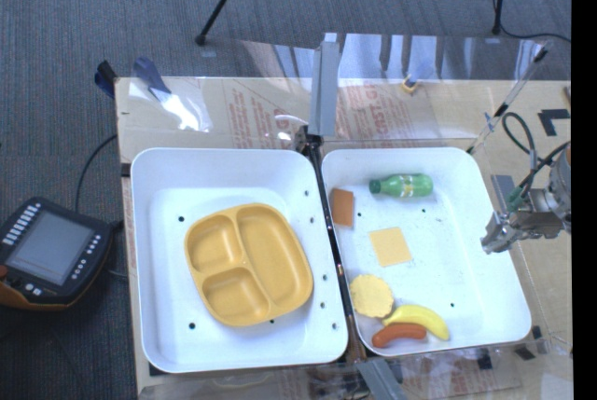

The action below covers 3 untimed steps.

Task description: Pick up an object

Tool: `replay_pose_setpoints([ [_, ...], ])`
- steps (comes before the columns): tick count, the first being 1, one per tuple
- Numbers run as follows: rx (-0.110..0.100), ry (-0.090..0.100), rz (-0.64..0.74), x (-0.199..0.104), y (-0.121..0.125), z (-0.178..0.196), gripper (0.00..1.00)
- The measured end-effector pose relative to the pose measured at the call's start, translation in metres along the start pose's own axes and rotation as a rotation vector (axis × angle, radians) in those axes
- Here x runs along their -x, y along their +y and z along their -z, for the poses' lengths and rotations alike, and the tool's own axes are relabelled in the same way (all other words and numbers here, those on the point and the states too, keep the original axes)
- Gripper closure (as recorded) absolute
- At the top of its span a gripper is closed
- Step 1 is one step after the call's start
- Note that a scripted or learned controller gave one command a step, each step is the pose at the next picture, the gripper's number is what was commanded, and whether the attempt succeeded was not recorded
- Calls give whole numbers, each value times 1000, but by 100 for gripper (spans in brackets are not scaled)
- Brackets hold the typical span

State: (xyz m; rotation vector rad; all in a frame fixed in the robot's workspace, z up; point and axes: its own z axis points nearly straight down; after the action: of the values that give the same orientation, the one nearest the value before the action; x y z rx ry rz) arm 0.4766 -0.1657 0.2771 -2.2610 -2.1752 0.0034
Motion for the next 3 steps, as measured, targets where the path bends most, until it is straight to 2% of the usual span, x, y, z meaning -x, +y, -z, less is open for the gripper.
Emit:
replay_pose_setpoints([
  [1,-1,0,-2,0,0,0,0],
  [2,-5,1,268,-59,41,-77,0],
  [3,-9,3,397,-85,85,-181,0],
])
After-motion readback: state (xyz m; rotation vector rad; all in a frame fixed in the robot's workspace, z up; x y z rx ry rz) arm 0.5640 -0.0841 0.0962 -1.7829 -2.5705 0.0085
